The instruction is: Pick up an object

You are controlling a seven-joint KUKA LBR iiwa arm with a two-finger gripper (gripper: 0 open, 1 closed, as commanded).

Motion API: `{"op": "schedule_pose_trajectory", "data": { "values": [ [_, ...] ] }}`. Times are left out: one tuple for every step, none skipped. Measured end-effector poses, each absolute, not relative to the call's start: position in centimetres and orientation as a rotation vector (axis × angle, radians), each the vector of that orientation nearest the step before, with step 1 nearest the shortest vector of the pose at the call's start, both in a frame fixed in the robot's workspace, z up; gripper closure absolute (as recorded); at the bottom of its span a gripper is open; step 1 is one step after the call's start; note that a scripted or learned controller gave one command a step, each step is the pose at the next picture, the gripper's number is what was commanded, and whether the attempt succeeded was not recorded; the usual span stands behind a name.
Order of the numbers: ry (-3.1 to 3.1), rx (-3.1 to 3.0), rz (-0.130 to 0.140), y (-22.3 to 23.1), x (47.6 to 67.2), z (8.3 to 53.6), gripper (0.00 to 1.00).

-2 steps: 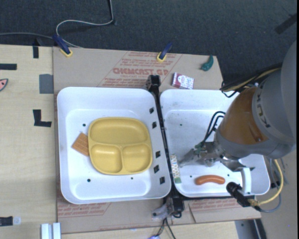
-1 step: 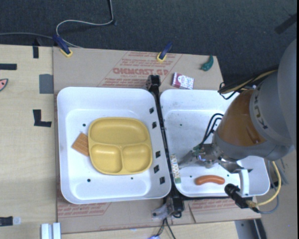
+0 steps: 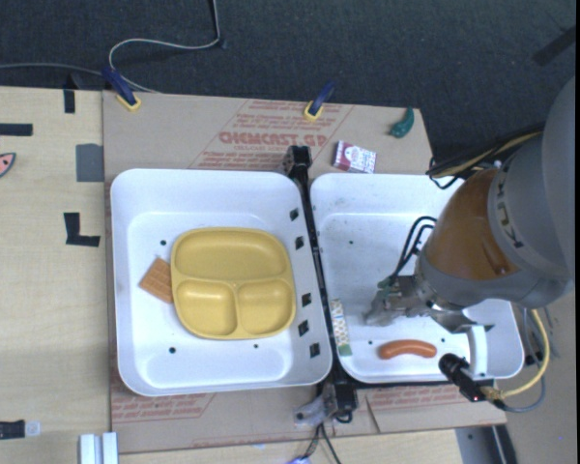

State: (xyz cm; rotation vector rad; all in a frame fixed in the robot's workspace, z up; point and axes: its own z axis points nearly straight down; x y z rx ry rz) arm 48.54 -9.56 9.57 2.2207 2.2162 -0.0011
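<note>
An orange-red sausage-shaped object (image 3: 407, 350) lies on the floor of the right bin (image 3: 353, 211), near its front edge. My gripper (image 3: 385, 304) hangs in the right bin just behind and slightly left of the sausage, apart from it. Nothing shows between its tips. In the left bin (image 3: 135, 211) sits a yellow divided plate (image 3: 234, 282), with a brown cracker-like piece (image 3: 158, 279) sticking out from under its left edge.
The arm's grey body and orange band (image 3: 474, 240) cover the right side of the right bin. A small red-and-white packet (image 3: 353, 157) lies on the cardboard behind the bins. A black clamp bar (image 3: 309, 259) runs between the bins.
</note>
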Motion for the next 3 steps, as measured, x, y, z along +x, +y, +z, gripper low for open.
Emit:
{"op": "schedule_pose_trajectory", "data": {
  "values": [
    [2.218, 2.222, -0.001, -9.5, 48.5, 10.5, 1.0],
    [2.22, 2.222, -0.002, -9.5, 48.5, 11.4, 1.0],
    [2.221, 2.223, -0.002, -9.4, 48.6, 12.3, 1.0]
  ]
}}
